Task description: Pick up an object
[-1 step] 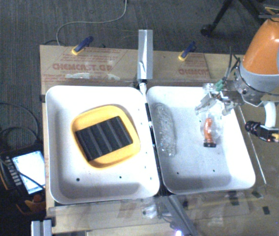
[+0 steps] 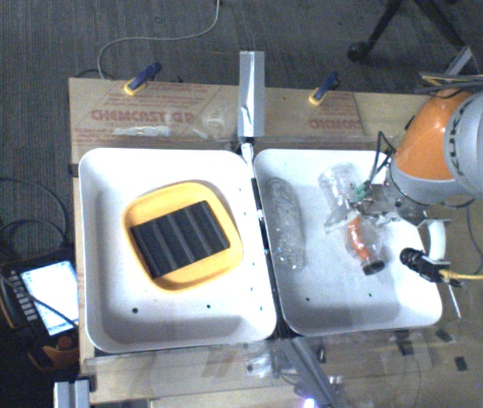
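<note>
tray (image 2: pixel 184 236) in left bin (image 2: pixel 110 304), two bottles (image 2: pixel 282 223) (image 2: pixel 356 228) in right bin (image 2: pixel 343 313), gripper (image 2: pixel 369 201) over the rightmost

Both bins, the left (image 2: pixel 105 313) and the right (image 2: pixel 326 313), look like smooth white plastic with a soft sheen. The yellow tray (image 2: pixel 184 232) in the left bin is glossy plastic, and its black ribbed insert (image 2: pixel 179 239) is matt. In the right bin, the clear bottle (image 2: pixel 286 223) and the crumpled wrapper (image 2: pixel 341 189) are transparent, shiny plastic. The surface (image 2: pixel 156 113) looks like matt brown cardboard with printed lettering. The arm's orange band (image 2: pixel 424 147) is smooth and glossy. The floor (image 2: pixel 37 32) is rough grey carpet.
</note>
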Robot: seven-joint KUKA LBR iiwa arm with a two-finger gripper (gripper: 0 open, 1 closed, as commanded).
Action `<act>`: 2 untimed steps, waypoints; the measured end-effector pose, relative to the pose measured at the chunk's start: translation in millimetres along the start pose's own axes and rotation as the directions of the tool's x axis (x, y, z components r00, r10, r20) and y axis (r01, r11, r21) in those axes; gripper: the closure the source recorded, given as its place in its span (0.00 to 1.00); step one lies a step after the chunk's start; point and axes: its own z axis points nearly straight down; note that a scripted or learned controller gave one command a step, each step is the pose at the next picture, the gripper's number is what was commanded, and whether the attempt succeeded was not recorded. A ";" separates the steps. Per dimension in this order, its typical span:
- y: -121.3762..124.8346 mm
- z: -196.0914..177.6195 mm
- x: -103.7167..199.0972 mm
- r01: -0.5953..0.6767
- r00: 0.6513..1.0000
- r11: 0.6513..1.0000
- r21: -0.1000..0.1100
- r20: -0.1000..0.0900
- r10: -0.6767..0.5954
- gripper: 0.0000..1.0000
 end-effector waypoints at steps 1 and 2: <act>44.1 10.9 -17.2 0.019 1.000 0.997 0.069 -0.022 -0.018 0.00; -11.7 5.5 -28.6 0.167 0.986 0.986 -0.026 -0.005 -0.167 0.00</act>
